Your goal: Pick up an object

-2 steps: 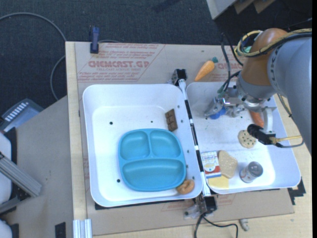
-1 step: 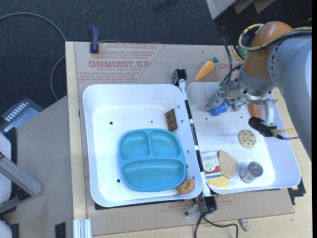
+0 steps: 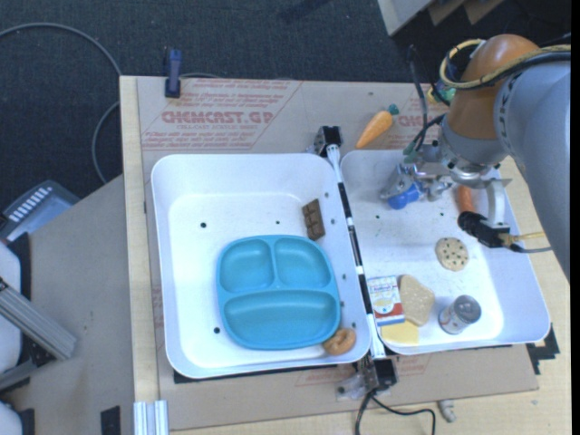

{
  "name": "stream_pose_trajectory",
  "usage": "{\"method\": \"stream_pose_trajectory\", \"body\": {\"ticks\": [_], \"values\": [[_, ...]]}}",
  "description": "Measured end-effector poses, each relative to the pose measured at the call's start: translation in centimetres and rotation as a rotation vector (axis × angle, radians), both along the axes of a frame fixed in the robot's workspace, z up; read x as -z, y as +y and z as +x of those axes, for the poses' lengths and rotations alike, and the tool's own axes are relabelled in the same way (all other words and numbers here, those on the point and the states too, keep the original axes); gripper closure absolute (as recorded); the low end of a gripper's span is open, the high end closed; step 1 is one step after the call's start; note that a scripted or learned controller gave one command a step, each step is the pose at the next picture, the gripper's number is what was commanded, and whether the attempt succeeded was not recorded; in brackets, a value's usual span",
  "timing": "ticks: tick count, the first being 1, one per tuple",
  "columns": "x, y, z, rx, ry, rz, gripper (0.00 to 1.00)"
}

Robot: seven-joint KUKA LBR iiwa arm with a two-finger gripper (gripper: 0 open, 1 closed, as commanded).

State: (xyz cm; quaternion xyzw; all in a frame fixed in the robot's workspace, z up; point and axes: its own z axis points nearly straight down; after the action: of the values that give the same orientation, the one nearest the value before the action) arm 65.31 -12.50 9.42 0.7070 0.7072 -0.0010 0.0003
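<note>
My gripper (image 3: pixel 415 178) hangs low over the far part of the right bin (image 3: pixel 517 324), under the grey arm with its orange band. A small blue object (image 3: pixel 401 198) lies right at the gripper's tip, touching or almost touching it; whether it is gripped cannot be made out. An orange-red piece (image 3: pixel 465 198) lies just right of the gripper. Nearer the front of this bin are a round cookie (image 3: pixel 451 254), a small milk carton (image 3: pixel 385 299), a bread slice (image 3: pixel 418 299), a yellow cheese slice (image 3: pixel 400 333) and a small metal can (image 3: pixel 460 314).
The left bin (image 3: pixel 181 243) holds a blue divided plate (image 3: pixel 276 290), a brown chocolate bar (image 3: pixel 314 218) by the right wall and a small brown pastry (image 3: pixel 341 341) at the front corner. A toy carrot (image 3: pixel 374 127) lies on the bench behind the bins.
</note>
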Motion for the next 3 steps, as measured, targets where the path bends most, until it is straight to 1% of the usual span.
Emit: {"method": "stream_pose_trajectory", "body": {"ticks": [1,2,3], "values": [[-9.1,7.5,-0.4,-0.002,-0.003,0.002,1.0],[-15.0,11.5,0.5,-0.001,-0.003,0.001,1.0],[-16.6,12.3,1.3,-0.001,-0.004,0.001,1.0]]}}
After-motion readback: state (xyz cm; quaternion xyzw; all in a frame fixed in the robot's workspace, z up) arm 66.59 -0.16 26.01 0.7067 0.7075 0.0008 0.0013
